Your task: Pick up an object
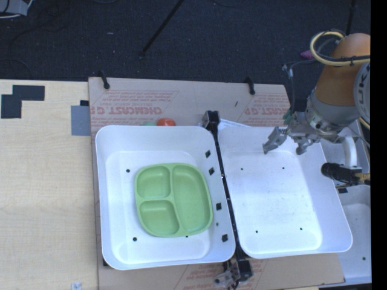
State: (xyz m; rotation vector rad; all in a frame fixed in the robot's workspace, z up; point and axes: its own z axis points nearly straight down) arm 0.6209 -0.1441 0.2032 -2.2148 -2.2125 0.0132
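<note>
gripper (286, 142) hovers over the right bin's (290, 222) far edge, fingers spread, holding nothing. green tray (173, 199) (three compartments) sits in the left bin (115, 162).

A pale wood bench (42, 186) bears a cardboard sheet (181, 101); two white bins (112, 246) sit side by side on it.

A: Bench contents, non-task?
B: Two white bins side by side on a cardboard sheet (199, 101). Left bin (115, 162), right bin (314, 234), black clips along their shared edge.
A: Beyond them?
B: Pale wooden tabletop (42, 192) at 9 o'clock; dark carpet (181, 29) at 12 o'clock.
</note>
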